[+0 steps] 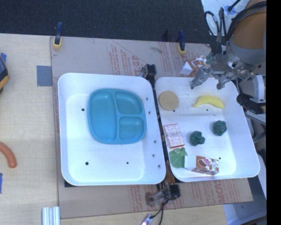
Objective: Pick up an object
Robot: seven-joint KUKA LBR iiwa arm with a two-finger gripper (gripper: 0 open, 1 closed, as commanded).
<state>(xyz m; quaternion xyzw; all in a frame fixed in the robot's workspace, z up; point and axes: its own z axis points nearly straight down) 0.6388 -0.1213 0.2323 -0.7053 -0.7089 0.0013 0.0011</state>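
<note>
The banana (pixel 209 101) lies in the right bin (pixel 251 150), just below the pincer (pixel 210 81) and slightly toward the arm's side of it. It looks the likeliest thing to be picked, though the task names no single object. The pincer hangs over the bin's far edge with its two fingers spread wide, and nothing sits between them.

Beside the banana, off to the pincer's left, rests a round tan disc (pixel 168 100). Farther below the pincer are two dark green lumps (pixel 196 138), a red-and-white packet (pixel 173 135), a light green piece (pixel 177 157) and a second packet (pixel 206 164) near the bin's near edge. Well to the left of the pincer, the other bin (pixel 65 125) holds a blue divided plate (pixel 117 116). Out on the tabletop (pixel 23 125), far from everything, lies a sausage (pixel 5 154).

The risk I see: the banana is curved and smooth, so fingers closing across its ends rather than its middle could let it roll or squirt out. It also lies near the bin's far wall, and a descent that is a little off could strike the rim or nudge the fruit aside.

The arm's upper body is cut off at the frame's edge, and cables crowd the wrist, so the fingertips' exact height above the bin is hard to judge. A scrap of printed packaging (pixel 195 64) behind the pincer is partly hidden by it.
</note>
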